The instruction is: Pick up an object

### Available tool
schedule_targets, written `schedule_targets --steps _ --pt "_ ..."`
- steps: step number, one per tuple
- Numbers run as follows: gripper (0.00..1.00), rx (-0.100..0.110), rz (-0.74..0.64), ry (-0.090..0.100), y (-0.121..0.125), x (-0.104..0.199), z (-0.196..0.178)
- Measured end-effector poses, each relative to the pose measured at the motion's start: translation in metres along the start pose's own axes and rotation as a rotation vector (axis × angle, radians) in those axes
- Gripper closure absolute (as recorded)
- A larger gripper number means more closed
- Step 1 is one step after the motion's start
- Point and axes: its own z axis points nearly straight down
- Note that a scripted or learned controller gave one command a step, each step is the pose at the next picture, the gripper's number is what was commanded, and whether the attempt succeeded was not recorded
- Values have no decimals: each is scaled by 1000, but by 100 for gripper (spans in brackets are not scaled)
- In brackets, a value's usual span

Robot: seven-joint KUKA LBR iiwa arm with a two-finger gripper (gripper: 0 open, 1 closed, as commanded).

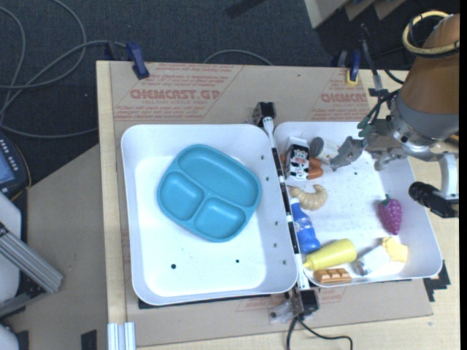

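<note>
Table carries two shallow white bins side by side. Landmark: the right bin.

Left bin, directly beside the landmark: a blue divided plate lies flat in its middle, three compartments facing up.

Inside the right bin:
- small black-and-white box near the far left corner, with an orange piece just beside it
- croissant below the box, near the left wall
- blue tube lying along the left wall
- yellow bottle on its side at the near left corner, touching a small brown waffle-like piece at the near wall
- yellow and white block near the near right corner
- purple grape bunch toward the right wall, apart from the rest

The arm enters over the far right corner of the right bin. End effector hangs over the far middle of that bin, just right of the box. Nothing visible between its fingers; spread of the fingers cannot be told from here.
</note>
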Motion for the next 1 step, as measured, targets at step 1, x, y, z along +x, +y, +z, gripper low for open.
schedule_targets --steps 1 --pt "0 10 3 1 35 -40 148"
